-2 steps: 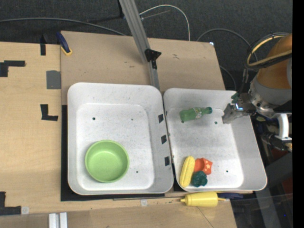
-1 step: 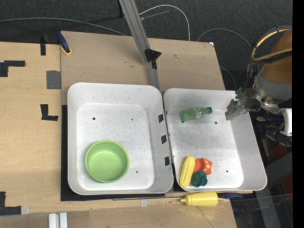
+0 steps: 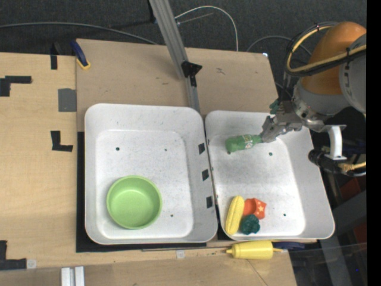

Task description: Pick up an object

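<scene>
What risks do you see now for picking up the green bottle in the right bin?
The gripper meets only the narrow end of the green bottle, so the bottle may pivot or slip out when lifted. The bottle lies on its side and may roll away across the right bin. Whether the grasp is secure cannot be told from this view.

The arm (image 3: 333, 52) is cut off by the right edge of the frame, so only its orange band and wrist show at upper right. Where the gripper (image 3: 269, 131) meets the green bottle (image 3: 241, 143) right of centre, the picture is too small and soft to tell whether the fingers close around the bottle's end. In the right bin's (image 3: 297, 231) lower part, the dark green toy (image 3: 250, 224) and orange piece (image 3: 255, 207) are too blurred to identify.
</scene>
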{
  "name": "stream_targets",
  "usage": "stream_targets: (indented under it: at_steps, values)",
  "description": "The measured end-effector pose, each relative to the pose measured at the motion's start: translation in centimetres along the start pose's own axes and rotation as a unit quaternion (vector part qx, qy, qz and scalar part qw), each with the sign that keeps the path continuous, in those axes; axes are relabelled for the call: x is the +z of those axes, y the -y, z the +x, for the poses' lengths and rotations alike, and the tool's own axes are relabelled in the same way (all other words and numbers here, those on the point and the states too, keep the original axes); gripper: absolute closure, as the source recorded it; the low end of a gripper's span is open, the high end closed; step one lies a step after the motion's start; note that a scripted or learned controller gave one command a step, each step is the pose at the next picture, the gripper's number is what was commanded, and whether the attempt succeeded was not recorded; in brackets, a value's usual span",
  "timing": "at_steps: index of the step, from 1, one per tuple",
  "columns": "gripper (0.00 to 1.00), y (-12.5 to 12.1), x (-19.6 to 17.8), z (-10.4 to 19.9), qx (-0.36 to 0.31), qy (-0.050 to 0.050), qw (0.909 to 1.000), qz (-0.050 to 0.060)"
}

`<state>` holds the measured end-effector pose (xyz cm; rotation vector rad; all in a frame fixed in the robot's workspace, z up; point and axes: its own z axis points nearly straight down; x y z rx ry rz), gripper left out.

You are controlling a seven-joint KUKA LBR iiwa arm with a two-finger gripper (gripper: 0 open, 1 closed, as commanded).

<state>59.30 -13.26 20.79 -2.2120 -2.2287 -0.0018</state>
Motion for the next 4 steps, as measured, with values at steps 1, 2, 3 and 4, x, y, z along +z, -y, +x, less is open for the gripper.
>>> stream_targets:
  at_steps: [1, 2, 3, 4]
  values:
    - [1.0, -1.8, -1.2, 5.2, 0.0, 0.0, 1.0, 0.0]
    - [1.0, -3.6, -1.8, 10.0, 0.0, 0.0, 1.0, 0.0]
    - [1.0, -4.9, -2.8, 15.1, 0.0, 0.0, 1.0, 0.0]
    - [1.0, -5.6, -1.6, 19.8, 0.001, 0.001, 1.0, 0.001]
